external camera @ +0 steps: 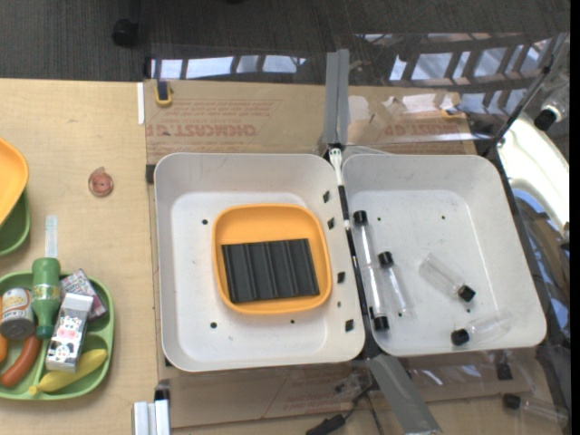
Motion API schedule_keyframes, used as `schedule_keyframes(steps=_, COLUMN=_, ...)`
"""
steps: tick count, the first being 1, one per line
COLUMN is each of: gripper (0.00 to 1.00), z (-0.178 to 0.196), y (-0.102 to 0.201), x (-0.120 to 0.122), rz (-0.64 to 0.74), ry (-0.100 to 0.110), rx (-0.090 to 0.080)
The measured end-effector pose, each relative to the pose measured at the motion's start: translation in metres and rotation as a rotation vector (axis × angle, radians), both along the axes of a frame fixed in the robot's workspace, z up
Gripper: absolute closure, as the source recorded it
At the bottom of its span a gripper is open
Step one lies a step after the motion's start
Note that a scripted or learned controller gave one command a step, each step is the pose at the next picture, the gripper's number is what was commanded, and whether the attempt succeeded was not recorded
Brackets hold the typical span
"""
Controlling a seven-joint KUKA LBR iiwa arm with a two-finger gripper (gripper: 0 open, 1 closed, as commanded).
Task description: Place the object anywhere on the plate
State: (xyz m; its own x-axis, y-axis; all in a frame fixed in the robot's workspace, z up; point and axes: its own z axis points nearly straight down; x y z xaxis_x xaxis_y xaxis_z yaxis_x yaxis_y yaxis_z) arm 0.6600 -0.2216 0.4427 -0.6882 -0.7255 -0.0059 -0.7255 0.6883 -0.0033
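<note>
Orange rounded-square plate [270,227] bearing dark ribbed slab [271,270]; clear black-capped tubes [448,277] in right bin [507,243]; claw state unknowable

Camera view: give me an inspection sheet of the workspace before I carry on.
Surface: two white bins, left bin, right bin, on cardboard.
Job's things: orange plate in left bin, bearing a dark ribbed block; four clear black-capped tubes in right bin.
Clutter: green tray of toy food, left of the bins.
Hand: nothing seen.
Cables: dark cable at bottom edge.
Surroundings: wooden bench, grey carpet.
</note>
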Motion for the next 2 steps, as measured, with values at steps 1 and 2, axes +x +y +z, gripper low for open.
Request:
schedule_keyframes(steps=1, gripper=0.00, z=0.000, y=0.000, x=0.000, rz=0.000, ry=0.000, rx=0.000)
schedule_keyframes(steps=2, gripper=0.00, z=-0.090, y=0.001, x=0.000, rz=0.341, ry=0.003, rx=0.000)
